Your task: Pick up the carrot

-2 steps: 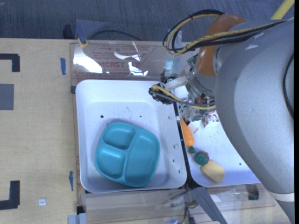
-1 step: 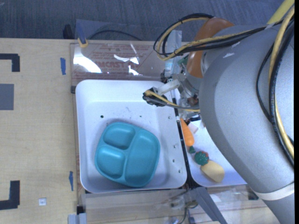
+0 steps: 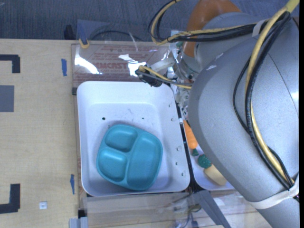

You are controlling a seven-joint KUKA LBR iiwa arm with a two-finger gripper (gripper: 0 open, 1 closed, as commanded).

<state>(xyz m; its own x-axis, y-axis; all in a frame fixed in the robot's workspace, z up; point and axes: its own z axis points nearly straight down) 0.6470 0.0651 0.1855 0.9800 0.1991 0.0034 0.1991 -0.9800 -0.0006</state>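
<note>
Claw hidden; arm (image 3: 247, 103) over carrot (image 3: 190, 136)

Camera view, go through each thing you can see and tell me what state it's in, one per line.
Carrot: lying in the right bin, mostly hidden under the arm.
Teal divided plate: right side up in the left bin, nothing in its compartments.
Teal piece: lying beside the carrot.
Yellow piece: partly hidden by the arm.

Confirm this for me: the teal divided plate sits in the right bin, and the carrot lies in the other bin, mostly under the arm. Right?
Not quite. In the camera view the teal divided plate sits in the left bin, not the right. The carrot lies in the other bin, mostly under the arm, as you said.
</note>
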